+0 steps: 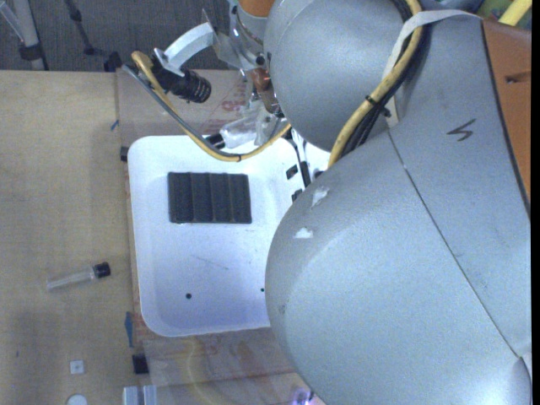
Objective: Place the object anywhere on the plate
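Whether the gripper (253, 112) is open or shut we cannot tell. Nearest us, the arm (396, 251) overhangs the bin (194, 268), perhaps covering the object, whose place we cannot tell. Farther off lies a dark block (209, 197), and the gripper hangs over the far rim.

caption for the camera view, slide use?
Grey arm looms over a white bin holding a dark ribbed block.

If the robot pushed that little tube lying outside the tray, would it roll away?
Probably. The small clear tube with a dark cap looks round and lies on its side on the flat bench, so a nudge could roll it. It also looks light, so it might skid.
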`<state>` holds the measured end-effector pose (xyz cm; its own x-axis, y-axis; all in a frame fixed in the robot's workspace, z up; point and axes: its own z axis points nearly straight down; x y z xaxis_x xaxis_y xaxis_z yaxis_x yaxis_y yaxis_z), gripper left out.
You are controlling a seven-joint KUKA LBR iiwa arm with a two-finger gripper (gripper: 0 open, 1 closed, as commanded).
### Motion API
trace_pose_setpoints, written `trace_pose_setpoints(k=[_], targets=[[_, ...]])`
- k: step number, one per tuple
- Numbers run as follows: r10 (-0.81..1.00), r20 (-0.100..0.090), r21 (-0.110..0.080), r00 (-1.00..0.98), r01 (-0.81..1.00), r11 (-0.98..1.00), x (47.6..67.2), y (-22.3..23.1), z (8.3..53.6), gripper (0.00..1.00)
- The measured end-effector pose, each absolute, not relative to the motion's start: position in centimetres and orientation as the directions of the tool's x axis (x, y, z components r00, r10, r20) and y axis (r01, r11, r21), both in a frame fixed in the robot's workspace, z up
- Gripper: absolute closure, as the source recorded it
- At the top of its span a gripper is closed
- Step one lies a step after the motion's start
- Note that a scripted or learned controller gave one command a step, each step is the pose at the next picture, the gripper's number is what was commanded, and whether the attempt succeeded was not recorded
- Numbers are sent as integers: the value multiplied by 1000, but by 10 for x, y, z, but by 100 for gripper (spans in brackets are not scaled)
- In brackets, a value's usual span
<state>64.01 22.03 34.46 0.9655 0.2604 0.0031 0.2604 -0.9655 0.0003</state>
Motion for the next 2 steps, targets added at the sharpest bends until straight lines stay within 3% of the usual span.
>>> trace_pose_setpoints(k=[1, 2], targets=[[225, 0, 1, 974, 225, -974, 557, 223, 254, 100], [330, -7, -1, 944, 330, -944, 478, 225, 163, 100]])
